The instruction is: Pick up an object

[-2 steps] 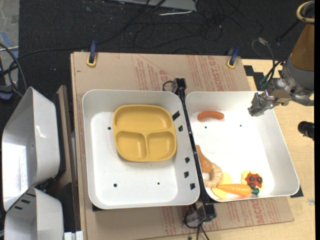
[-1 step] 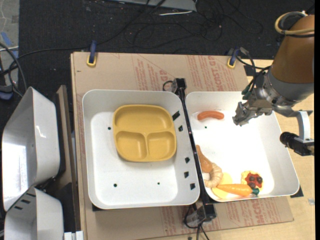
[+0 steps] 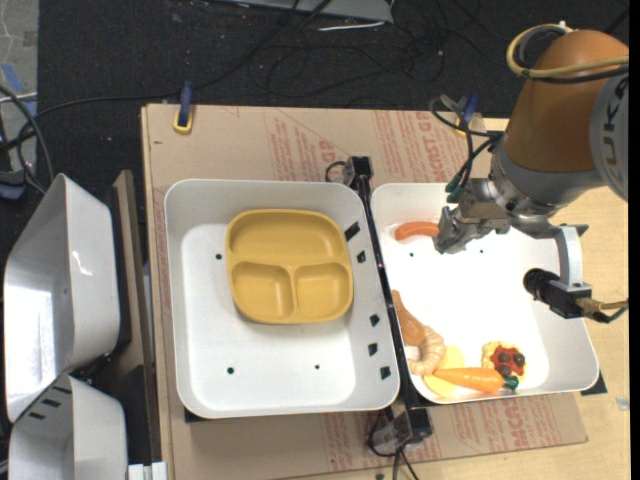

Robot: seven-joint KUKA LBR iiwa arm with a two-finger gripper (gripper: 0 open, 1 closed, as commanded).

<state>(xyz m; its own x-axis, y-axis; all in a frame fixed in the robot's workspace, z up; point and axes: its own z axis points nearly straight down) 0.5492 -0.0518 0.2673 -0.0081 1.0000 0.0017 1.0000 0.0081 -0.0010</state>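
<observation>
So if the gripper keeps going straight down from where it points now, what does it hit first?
Probably the orange sausage-shaped piece just left of the gripper, or bare floor of the right bin beside it; depth is unclear.

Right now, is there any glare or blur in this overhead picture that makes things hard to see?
In the camera view, the right white bin is brightly lit and washed out, so the orange sausage-shaped toy beside the gripper looks pale-edged; the yellow divided plastic plate in the left white bin is sharp; the gripper's fingers are dark and indistinct.
</observation>
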